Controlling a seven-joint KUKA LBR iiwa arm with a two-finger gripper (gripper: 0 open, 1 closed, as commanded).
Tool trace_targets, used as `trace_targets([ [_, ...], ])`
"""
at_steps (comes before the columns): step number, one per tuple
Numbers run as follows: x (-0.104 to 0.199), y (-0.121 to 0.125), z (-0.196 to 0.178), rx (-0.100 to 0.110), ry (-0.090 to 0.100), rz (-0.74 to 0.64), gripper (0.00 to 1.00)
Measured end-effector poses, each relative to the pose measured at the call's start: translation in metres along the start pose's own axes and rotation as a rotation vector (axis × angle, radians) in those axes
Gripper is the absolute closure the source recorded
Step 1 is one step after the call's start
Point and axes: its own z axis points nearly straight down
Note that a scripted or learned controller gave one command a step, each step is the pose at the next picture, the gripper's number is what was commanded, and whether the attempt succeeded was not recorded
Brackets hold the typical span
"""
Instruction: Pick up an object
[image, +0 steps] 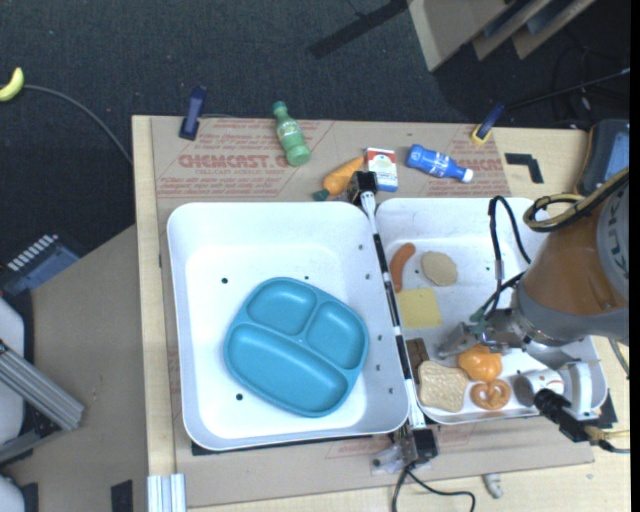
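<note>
Hanging low over the right bin (470, 215), fingers (482, 338) at the end of the arm (570, 285), right above the heap of toy food and apparently lined up for a grab. Cannot tell whether spread or pressed together: too small and hidden under the wrist. Nothing seen pinched between them.

Lying just below the fingers, touching or nearly so, the orange piece (480, 363), the likeliest target for the pick. Pretzel (490, 396) just beyond that, bread slice (442, 386) beside it to the fingers' lower left. Cheese square (420, 308) near on the left, sausage (400, 265) and tan disc (438, 268) farther up and left, well apart. Crowded close together in the bin's near corner, so probably risking a nudge to a neighbour during the grab.

Resting well apart to the left, in the other bin (200, 250), a blue tray (295, 345). Scattered far above on the table (160, 400): green bottle (292, 135), blue bottle (438, 163).
</note>
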Motion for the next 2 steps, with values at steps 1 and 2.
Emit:
trace_targets([
  [1,0.0,0.001,-0.011,-0.004,-0.001,0.001,1.0],
  [2,0.07,0.043,-0.101,-0.002,0.001,-0.002,1.0],
])
